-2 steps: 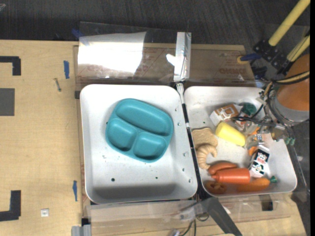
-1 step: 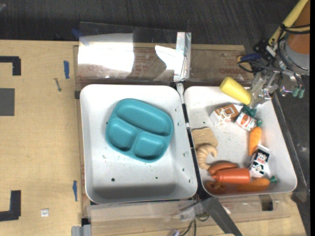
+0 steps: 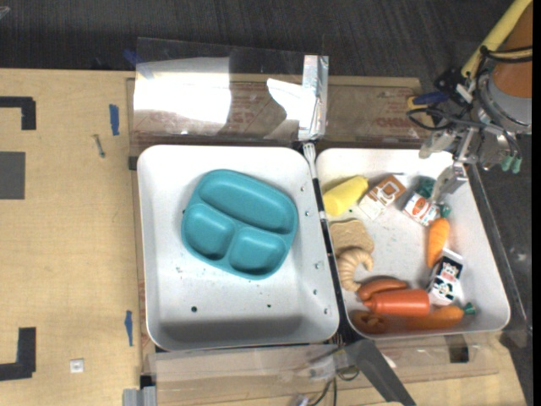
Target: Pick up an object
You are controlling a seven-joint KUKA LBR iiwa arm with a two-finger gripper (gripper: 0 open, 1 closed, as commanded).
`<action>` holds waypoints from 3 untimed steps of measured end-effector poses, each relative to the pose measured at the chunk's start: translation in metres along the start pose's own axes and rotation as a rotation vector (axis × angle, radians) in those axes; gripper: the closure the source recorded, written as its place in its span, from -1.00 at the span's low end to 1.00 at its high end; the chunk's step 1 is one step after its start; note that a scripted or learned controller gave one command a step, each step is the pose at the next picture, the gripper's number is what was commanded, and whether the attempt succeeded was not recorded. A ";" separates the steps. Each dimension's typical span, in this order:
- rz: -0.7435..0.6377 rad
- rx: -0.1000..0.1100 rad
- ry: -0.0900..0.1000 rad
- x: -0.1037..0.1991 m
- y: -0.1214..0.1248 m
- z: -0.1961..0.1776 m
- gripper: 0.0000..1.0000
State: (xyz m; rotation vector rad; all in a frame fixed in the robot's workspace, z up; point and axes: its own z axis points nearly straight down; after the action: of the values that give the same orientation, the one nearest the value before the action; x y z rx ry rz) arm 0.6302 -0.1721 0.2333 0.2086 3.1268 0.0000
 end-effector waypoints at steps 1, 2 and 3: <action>0.093 0.003 -0.030 -0.009 -0.014 0.110 -1.00; 0.153 0.002 0.001 0.047 -0.052 0.145 -1.00; 0.176 -0.002 -0.001 0.071 0.020 0.144 -1.00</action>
State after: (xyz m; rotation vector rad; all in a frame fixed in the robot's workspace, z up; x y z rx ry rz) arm 0.5637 -0.1431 0.0887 0.4825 3.0952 0.0042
